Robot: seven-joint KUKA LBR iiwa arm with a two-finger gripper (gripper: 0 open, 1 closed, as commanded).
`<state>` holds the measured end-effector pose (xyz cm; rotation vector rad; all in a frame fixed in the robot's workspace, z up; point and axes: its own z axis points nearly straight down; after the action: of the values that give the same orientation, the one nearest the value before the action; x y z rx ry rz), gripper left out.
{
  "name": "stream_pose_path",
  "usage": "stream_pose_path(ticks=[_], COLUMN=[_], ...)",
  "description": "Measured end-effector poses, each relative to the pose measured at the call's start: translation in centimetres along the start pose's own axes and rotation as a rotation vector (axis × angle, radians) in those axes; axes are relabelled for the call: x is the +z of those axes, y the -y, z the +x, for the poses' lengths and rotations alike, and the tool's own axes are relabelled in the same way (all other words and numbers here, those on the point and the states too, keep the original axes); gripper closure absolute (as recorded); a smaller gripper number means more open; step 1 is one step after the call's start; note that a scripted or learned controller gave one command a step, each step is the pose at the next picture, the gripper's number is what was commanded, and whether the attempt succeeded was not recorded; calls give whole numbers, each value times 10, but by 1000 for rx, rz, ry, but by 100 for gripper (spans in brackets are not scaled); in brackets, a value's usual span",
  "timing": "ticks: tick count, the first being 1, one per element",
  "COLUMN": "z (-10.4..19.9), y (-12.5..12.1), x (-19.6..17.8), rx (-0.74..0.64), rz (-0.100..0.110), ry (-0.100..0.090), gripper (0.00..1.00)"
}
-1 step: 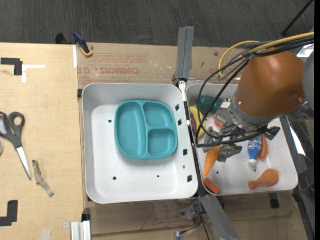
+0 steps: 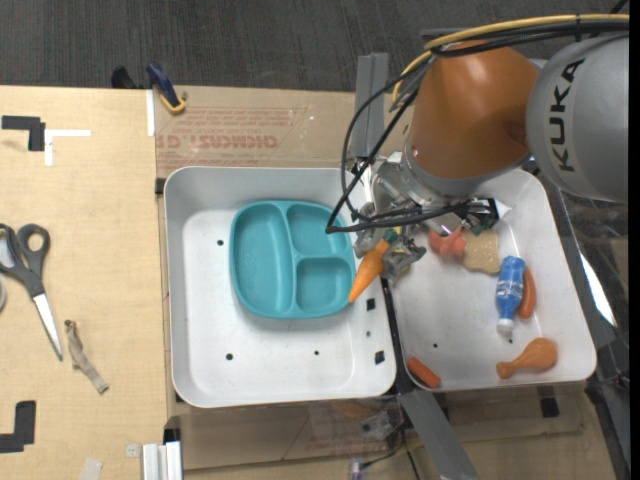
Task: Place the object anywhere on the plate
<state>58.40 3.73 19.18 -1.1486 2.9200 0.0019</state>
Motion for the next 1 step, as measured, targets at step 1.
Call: stream_pose_path(ticks=[1], z=[-51], y=[54], x=[-2], rx=[-275], rz=[1], ry=[2], gripper=[100])
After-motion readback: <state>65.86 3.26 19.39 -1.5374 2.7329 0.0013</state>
